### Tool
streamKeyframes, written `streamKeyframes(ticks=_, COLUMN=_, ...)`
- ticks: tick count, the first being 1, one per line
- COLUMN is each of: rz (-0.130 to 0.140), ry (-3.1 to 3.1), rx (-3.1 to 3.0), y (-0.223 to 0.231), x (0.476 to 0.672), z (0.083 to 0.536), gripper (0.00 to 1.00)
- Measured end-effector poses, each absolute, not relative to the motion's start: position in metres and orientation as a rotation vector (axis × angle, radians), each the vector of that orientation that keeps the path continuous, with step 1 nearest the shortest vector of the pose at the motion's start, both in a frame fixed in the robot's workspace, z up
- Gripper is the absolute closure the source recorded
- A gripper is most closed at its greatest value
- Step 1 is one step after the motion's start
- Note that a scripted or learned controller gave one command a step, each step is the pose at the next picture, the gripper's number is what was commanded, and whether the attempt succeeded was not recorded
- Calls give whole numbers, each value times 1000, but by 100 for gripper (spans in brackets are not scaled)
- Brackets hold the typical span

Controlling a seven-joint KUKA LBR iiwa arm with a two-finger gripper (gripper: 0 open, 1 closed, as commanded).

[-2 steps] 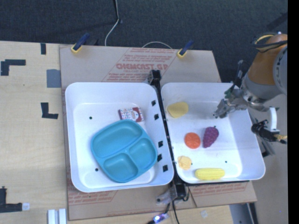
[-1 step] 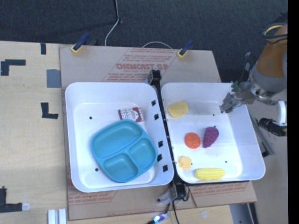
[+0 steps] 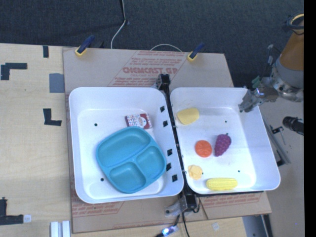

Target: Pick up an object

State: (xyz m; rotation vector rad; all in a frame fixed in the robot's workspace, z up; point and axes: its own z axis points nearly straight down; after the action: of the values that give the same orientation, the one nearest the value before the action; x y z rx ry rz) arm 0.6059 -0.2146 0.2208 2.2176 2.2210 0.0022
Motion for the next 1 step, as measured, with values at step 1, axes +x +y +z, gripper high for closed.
streamKeyframes(ticks=1, rz=1, ry=2230, rx=2216, y=-155, x=607, z=212, gripper=100)
